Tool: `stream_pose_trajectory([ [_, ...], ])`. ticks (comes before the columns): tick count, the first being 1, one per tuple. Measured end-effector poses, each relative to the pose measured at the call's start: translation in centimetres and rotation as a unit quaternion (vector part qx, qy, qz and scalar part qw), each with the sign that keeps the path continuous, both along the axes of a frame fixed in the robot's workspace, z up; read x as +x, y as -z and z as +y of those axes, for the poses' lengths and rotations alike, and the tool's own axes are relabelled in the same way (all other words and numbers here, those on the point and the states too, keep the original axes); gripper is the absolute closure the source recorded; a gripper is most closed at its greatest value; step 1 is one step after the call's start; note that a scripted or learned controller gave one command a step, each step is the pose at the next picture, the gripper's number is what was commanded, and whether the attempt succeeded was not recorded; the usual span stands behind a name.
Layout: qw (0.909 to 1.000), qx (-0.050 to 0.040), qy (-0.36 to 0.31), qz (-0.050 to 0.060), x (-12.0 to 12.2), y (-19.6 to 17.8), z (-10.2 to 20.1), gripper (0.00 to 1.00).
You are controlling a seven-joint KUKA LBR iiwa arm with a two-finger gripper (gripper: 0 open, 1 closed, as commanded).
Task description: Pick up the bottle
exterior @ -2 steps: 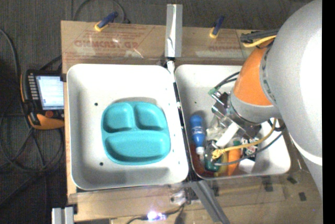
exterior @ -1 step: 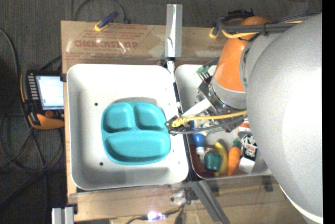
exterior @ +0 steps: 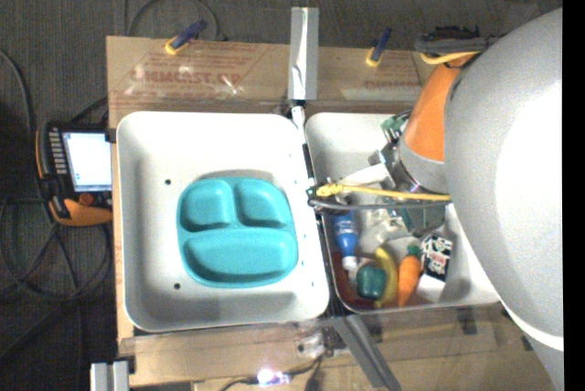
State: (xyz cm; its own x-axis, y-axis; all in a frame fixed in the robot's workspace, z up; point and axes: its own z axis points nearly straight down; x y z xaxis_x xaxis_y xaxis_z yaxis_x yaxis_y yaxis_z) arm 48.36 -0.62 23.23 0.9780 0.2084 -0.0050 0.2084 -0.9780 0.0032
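Two shallow white bins sit side by side on a brown bench. The left white bin (exterior: 137, 225) holds a teal plastic food tray (exterior: 239, 230) with three sections, lying flat near the middle. The right white bin (exterior: 343, 138) has a heap of small things at its near end.

The big grey robot arm (exterior: 521, 188) reaches in from the right and covers much of the right bin. Its orange band (exterior: 434, 115) shows just above the wrist. The gripper (exterior: 402, 188) hangs low over the middle of the right bin — I cannot tell how it stands, as the arm and some glare hide it.

A thin yellow stick (exterior: 375, 191) lies across the right bin, from its left wall toward the gripper. Just on the near side of it is the small clear bottle with a blue cap (exterior: 345, 237), close to the bin's left wall and lying in the bin. It is near the gripper, and I see nothing gripping it.

Nearer still lie a green round toy (exterior: 371, 280), a yellow banana-shaped toy (exterior: 388, 270), an orange carrot-shaped toy (exterior: 409, 278) and a black and white box (exterior: 438, 257) — all crowded together.

A small screen with an orange case (exterior: 82, 165) sits on the floor left of the bench.
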Motion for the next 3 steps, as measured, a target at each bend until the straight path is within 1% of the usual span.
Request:
stream_pose_trajectory([
  [1,0.9995,0.0015,-0.032,0.001,-0.1,2.1,10.8,1.00],
  [2,0.9914,0.0002,-0.131,0.002,1.3,6.4,11.1,1.00],
  [3,0.9935,0.0003,-0.114,0.001,4.5,5.0,9.5,1.00],
])
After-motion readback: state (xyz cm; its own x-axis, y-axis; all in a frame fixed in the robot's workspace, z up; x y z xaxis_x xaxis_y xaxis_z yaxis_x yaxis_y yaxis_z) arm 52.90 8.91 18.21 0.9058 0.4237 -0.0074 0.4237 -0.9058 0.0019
